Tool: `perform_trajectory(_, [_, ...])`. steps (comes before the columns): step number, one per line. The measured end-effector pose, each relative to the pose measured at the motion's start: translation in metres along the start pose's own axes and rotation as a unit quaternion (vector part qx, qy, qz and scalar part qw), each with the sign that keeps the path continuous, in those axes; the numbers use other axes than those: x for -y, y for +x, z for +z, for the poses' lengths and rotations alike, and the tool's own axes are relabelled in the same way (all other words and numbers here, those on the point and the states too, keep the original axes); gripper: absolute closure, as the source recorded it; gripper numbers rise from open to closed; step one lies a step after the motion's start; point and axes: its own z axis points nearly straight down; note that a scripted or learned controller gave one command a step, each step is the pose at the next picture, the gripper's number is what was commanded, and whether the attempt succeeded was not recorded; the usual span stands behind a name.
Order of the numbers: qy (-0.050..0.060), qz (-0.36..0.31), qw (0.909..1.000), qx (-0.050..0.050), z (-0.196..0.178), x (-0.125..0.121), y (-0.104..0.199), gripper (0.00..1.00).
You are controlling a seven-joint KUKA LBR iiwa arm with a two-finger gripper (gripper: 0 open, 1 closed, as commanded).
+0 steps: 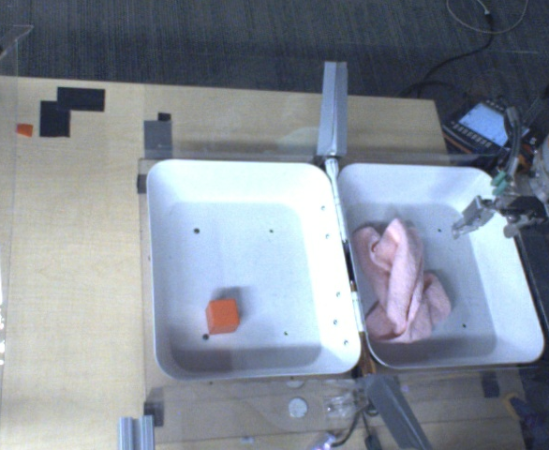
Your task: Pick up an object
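A small orange block (223, 316) lies in the left white bin (162, 251), near its front left. A crumpled pink cloth (401, 284) lies in the right white bin (499, 340), against the wall between the bins. My gripper (488, 221) hangs over the far right part of the right bin, to the right of the cloth and a little behind it. Its fingers (468, 217) stand apart, open, with nothing between them. The arm's orange band shows at the right edge.
A grey metal bar (333, 111) stands behind the seam between the bins. Black tape shapes (68, 109) and a small orange piece (24, 130) lie on the bench at far left. A blue-screened device (485, 123) and cables sit behind the right bin.
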Motion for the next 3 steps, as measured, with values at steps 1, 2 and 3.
perform_trajectory(1, [-0.005, -0.114, 0.9934, 0.001, 0.144, 0.015, 0.029, 0.00])
perform_trajectory(2, [-0.009, -0.124, 0.9923, 0.003, 0.151, 0.007, 0.050, 0.00])
perform_trajectory(3, [-0.002, -0.016, 0.9999, 0.000, 0.141, 0.021, 0.024, 0.00])
